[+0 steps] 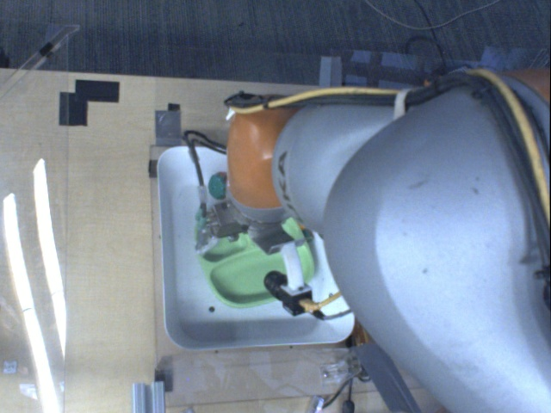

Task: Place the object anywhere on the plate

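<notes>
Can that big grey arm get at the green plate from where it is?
Probably yes: the arm already hangs directly over the green plate in the white bin, nothing between them.

Plate [237, 282] lying in the bin [176, 256]; arm [413, 231] reaching over it from the right; a small object [218, 183] behind the plate.

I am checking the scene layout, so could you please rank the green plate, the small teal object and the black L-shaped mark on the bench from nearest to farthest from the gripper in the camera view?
Measured from the gripper:
1. Green plate, directly beneath it in the white bin.
2. Small teal object, just beyond the wrist, toward the bin's far end.
3. Black L-shaped mark, on the bench's far left, outside the bin.
</notes>
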`<state>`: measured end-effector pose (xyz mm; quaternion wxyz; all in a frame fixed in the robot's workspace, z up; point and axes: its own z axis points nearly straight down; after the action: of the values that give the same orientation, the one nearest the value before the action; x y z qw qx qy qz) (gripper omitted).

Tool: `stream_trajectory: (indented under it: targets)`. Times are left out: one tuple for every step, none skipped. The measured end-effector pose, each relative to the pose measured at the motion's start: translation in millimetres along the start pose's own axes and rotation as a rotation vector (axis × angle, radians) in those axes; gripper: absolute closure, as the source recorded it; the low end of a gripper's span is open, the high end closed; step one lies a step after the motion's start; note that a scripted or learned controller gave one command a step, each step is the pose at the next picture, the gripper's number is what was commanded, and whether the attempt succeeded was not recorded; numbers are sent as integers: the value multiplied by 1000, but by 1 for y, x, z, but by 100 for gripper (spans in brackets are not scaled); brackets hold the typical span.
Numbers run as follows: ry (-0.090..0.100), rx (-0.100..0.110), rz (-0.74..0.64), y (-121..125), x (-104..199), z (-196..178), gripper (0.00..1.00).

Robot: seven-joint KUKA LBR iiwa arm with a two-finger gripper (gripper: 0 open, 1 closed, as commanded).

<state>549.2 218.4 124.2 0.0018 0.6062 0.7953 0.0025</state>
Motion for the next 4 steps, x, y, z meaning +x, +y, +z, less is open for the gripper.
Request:
stream_trajectory:
  targets:
    - [-1,1,124,-2,-97,-66,0]
    - [-1,-2,-64,31,-116,-244,0]
    - [0,4,-156,-32,-54,-125,0]
    - [0,-2,-158,-31,-54,-136,100]
